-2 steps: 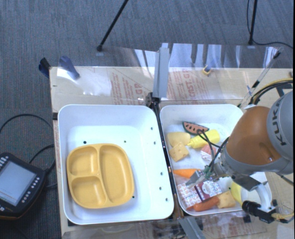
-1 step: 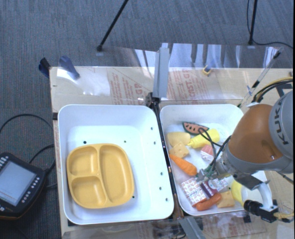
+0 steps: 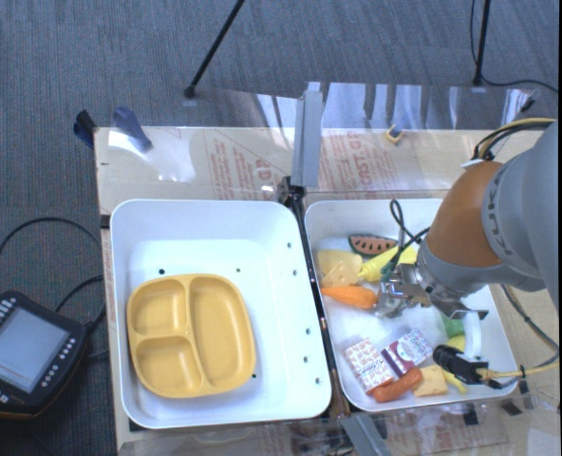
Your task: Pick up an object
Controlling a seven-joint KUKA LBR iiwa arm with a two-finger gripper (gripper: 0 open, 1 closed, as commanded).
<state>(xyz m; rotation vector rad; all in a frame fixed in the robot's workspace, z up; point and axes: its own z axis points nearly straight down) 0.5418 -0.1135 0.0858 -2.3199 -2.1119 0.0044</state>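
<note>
The gripper (image 3: 392, 297) hung low in the right bin (image 3: 330, 218), mid-frame right, beside the carrot (image 3: 350, 297); its grip state was unclear. Next, I judged, it needed to close on something.

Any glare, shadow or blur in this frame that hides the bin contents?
Camera view: glare streaks the clear panel behind the bins; the arm covers part of the right bin; small items there look soft; the yellow tray is evenly lit and sharp.
</note>
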